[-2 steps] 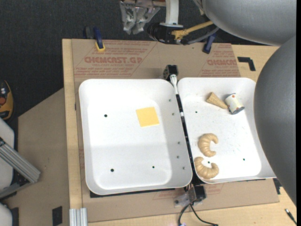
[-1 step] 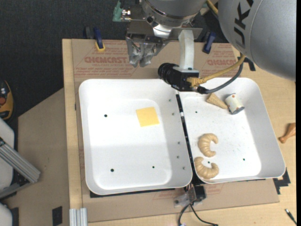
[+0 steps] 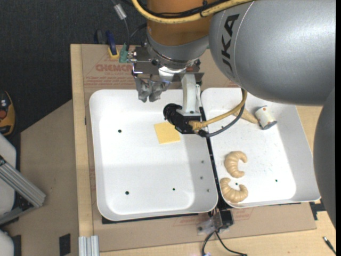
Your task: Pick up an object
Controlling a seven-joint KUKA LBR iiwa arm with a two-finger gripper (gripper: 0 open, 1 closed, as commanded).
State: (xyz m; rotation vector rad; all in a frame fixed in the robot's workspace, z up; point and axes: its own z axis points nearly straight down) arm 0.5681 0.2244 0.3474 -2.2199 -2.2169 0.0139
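Note:
A flat yellow square slice [image 3: 168, 133] lies in the left white bin [image 3: 133, 169], near its far right side. My gripper [image 3: 150, 94] hangs above the far edge of that bin, up and to the left of the slice and apart from it. Its fingers look shut with nothing between them. In the right white bin [image 3: 279, 153] lie two tan croissants [image 3: 236, 162] [image 3: 234, 190] near the front left, and a small white cylinder [image 3: 264, 117] at the back.
A black cable fitting [image 3: 178, 119] with a tan hose hangs from the wrist just right of the slice, over the wall between the bins. The large grey arm covers the upper right. Brown cardboard [image 3: 85, 143] surrounds the bins.

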